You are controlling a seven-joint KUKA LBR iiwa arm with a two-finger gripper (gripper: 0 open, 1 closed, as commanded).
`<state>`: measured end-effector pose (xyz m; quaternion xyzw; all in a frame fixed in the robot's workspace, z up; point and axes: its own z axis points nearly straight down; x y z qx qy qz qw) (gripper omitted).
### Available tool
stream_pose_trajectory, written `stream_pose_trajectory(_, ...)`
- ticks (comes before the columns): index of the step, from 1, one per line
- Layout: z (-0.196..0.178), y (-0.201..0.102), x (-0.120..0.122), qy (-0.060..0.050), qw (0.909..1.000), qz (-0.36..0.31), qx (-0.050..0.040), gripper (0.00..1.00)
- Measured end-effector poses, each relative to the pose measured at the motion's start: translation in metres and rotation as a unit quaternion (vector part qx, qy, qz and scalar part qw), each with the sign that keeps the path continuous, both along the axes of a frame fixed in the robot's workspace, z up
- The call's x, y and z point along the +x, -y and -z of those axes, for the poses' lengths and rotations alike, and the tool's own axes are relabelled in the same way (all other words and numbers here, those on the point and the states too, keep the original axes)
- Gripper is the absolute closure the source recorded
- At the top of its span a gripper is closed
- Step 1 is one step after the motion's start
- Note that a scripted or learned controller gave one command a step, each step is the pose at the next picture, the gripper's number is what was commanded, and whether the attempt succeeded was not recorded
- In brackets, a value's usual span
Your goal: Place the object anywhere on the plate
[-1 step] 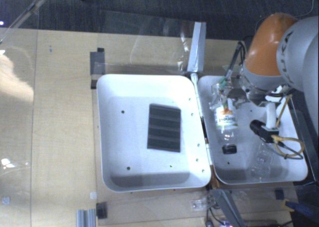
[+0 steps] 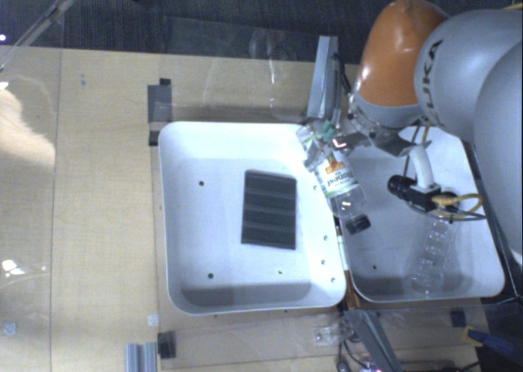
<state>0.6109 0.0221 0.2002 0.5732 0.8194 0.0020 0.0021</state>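
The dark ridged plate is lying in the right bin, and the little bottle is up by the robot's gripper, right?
Not quite. The camera view shows the dark ridged plate lying in the left bin, not the right one. The rest holds: the little bottle is up by the gripper, over the bins' shared edge.

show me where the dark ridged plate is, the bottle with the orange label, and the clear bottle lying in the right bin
dark ridged plate (image 2: 269, 208), camera view, middle of its top.
bottle with the orange label (image 2: 336, 178), camera view, on the label.
clear bottle (image 2: 432, 254), camera view, mid body.

Even overhead light, soft focus, glare on the left bin (image 2: 176, 223).
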Motion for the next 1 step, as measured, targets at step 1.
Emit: stream_pose_trajectory(1,-0.0334,-0.0314,-0.0475,0.0,0.9946,-0.103,-0.0002,1.0)
